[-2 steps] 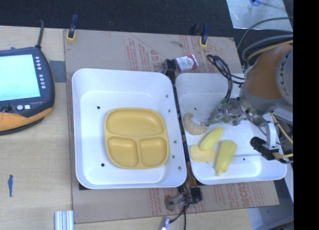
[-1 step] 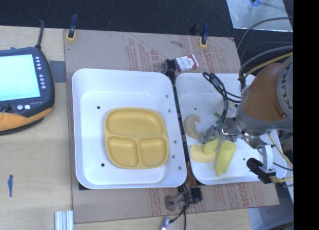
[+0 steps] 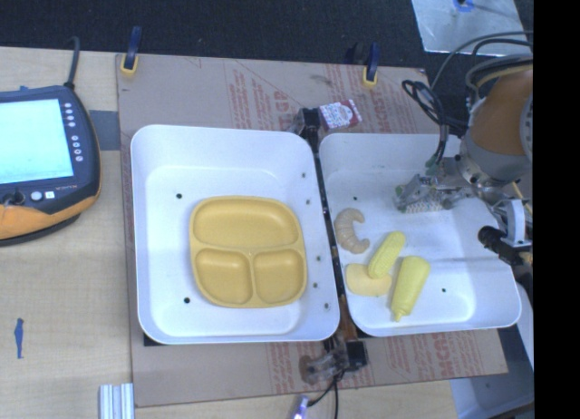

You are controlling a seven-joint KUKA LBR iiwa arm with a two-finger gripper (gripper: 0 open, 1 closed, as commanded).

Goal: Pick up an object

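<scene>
Yellow corn cobs (image 3: 397, 270) are lying near-left in the right bin (image 3: 471, 313); the jaws (image 3: 426, 192), seemingly empty though spread is unclear, are hovering farther back, needing descent onto one.

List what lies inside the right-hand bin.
The right bin holds two corn cobs, a pale croissant-like piece and a yellow chunk. The gripper hides the floor beneath it.

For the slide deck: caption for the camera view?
Gripper over right bin near toy corn; yellow tray in left bin.
</scene>
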